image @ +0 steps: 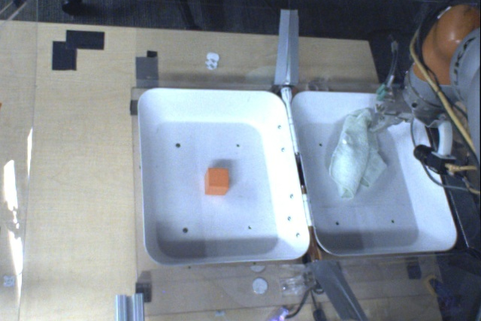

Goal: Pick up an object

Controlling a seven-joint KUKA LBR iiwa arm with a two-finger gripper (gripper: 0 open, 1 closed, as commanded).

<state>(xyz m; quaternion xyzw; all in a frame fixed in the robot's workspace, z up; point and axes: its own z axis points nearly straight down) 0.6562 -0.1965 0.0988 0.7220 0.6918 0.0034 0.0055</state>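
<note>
A pale green-white cloth [355, 160] lies in the right bin [391, 233], and its upper corner is drawn up to a point. My gripper [379, 116] sits at that corner near the bin's back right, its fingers shut on the cloth's top edge. The rest of the cloth hangs and trails down-left onto the bin floor. A small orange cube [217, 181] rests alone in the middle of the left bin [161, 237], far from the gripper.
The arm, with its orange band [440, 37] and cables, fills the right edge above the right bin. A metal divider post [286, 49] stands behind the seam between the bins. Black tape marks [75, 47] lie on the wooden bench at the left.
</note>
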